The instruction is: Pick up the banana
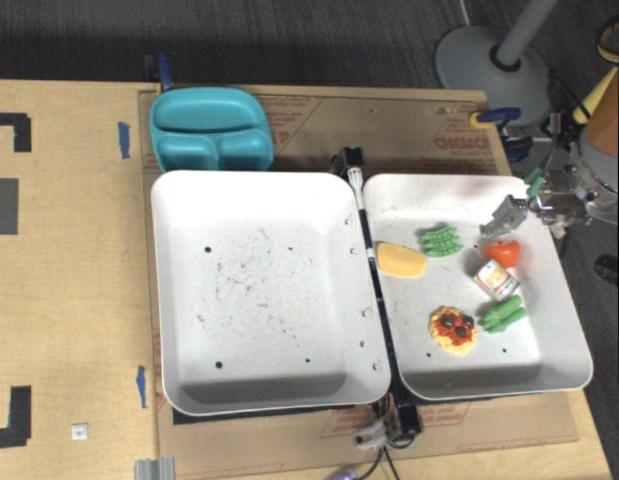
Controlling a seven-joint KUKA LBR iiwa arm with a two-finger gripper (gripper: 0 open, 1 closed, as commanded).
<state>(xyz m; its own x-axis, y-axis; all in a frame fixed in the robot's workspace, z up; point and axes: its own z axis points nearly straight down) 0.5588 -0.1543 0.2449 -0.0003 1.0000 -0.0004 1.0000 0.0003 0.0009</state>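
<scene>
Banana point(401, 261) lies at the right bin's point(564, 368) left edge, well apart from the gripper point(504, 215), whose small blurred fingers appear empty; how far open, unclear.

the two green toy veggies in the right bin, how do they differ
The upper green vegetable sits near the bin's middle, close to the yellow piece; the lower green vegetable lies nearer the right wall, just below the small jar. The upper one lies about level, the lower one slants. Both are bright green, bumpy, similar in size and untouched by the hand.
</scene>
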